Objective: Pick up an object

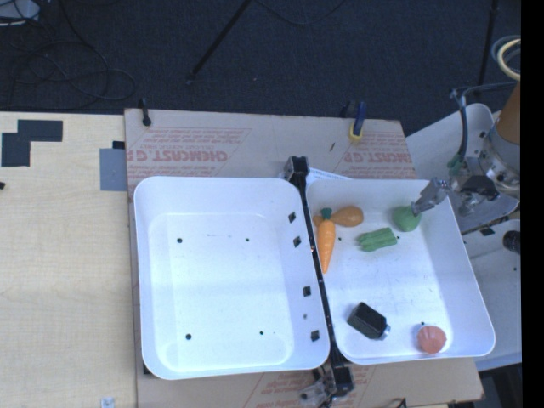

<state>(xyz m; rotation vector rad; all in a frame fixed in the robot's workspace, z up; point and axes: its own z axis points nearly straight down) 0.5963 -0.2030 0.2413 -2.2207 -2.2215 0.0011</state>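
Observation:
The right bin (459,253) holds several small objects. An orange carrot (325,245) lies along its left wall, with an orange oval piece (348,217) beside its top. A long green piece (376,240) lies near the middle, and a round green object (406,219) sits at the back right. A black block (368,321) and a reddish ball (431,339) rest near the front. My gripper (438,195) hangs over the bin's back right corner, just above and right of the round green object. I see nothing held in it.
The left bin (149,253) stands beside the right one, with a black divider (311,262) between them. Both rest on a cardboard sheet (212,147). Cables lie on the dark floor behind the bench.

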